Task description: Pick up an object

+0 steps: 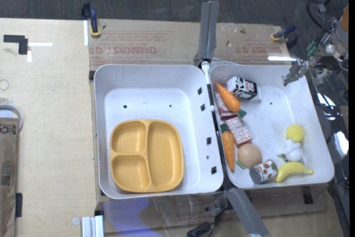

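Observation:
The right bin [277,114] holds the loose objects. A black-and-white carton [243,87] lies near its back left, with a carrot [227,97] and a red-brown box [223,109] beside it. Further forward are a red patterned box [239,131], a second carrot [228,150], a brown round fruit [249,155] and a small can [263,171]. A lemon [295,132], a white object [292,148] and a banana [293,171] sit at the front right. My gripper [294,71] hangs over the bin's back right corner, apart from every object.
The left bin [144,89] holds a yellow divided plate [147,154]. A grey upright bar [208,30] stands behind the seam between the bins. Clamps [91,22] sit on the cardboard at the back, and cables hang at the far right.

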Available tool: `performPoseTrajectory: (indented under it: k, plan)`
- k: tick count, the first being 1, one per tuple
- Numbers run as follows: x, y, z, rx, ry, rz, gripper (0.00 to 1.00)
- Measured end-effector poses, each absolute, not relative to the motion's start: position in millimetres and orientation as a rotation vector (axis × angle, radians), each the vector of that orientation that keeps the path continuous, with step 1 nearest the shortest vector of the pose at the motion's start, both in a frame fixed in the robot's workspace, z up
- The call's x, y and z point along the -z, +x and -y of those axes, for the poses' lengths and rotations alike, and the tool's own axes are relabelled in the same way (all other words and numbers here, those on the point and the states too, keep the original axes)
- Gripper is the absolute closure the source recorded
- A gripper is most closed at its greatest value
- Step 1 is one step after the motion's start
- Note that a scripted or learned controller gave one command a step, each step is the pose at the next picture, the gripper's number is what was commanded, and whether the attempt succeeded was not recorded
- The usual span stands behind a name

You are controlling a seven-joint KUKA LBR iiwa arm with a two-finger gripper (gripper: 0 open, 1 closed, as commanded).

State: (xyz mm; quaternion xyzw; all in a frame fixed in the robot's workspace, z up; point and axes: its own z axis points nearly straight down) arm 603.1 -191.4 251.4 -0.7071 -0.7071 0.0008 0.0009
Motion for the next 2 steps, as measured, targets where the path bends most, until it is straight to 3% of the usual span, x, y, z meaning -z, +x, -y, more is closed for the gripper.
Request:
performPoseTrajectory:
  k: [1, 2]
  plan:
    - [-184, 536.2, 190, -0.004, -2.243, 2.196, 0.00]
    - [-122, 551.3, 134, -0.003, -2.147, 2.290, 0.00]
